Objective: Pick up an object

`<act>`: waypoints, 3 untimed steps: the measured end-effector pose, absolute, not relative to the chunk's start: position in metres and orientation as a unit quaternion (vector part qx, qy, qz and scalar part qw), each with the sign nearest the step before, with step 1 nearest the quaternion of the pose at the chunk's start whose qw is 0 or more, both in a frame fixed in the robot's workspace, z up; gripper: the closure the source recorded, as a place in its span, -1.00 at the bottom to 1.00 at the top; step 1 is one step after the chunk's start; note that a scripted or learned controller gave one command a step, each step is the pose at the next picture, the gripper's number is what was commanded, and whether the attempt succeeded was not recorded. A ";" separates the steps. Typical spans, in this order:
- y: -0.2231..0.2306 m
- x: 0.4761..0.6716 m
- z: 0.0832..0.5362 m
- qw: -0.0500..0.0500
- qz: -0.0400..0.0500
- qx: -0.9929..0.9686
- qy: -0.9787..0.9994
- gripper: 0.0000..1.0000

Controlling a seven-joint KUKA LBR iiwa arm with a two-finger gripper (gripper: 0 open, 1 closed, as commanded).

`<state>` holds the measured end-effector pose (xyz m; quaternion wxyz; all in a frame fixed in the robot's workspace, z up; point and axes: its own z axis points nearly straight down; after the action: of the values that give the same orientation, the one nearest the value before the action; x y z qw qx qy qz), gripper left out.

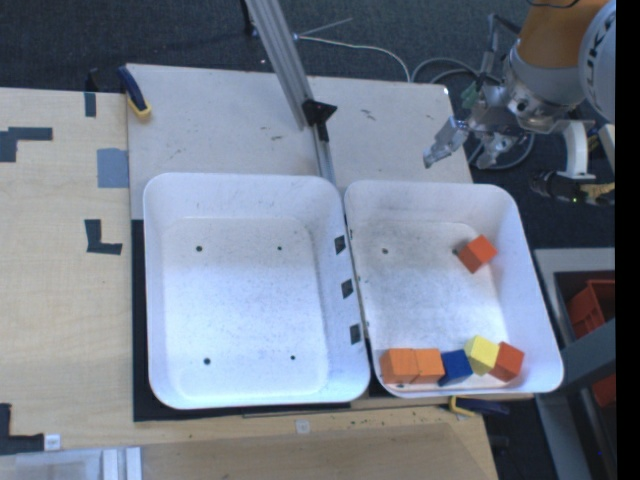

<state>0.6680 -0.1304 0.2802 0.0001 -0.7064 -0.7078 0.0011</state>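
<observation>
1. The arm (565, 38) is cut off by the top and right edges, well above the right bin (520, 228).
2. You cannot read the gripper (450, 148): too small and blurred.
3. Right of that bin, a red crate (595, 313) is partly hidden.

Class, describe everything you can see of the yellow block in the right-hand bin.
The yellow block is a small cube, seemingly painted wood, sitting tilted in the near right corner of the right bin. It is wedged between a blue block and an orange block, touching both. Nothing grips it.
</observation>
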 end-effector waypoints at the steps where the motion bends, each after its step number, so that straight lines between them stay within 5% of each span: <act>1: -0.147 0.574 0.118 0.005 0.004 -0.708 -0.707 -1.00; 2: -0.129 0.653 0.090 0.000 -0.001 -0.705 -0.709 -1.00; 3: -0.202 0.619 0.176 -0.004 0.000 -0.709 -0.705 -1.00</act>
<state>0.6190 -0.2022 0.1761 -0.0037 -0.7088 -0.7054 0.0001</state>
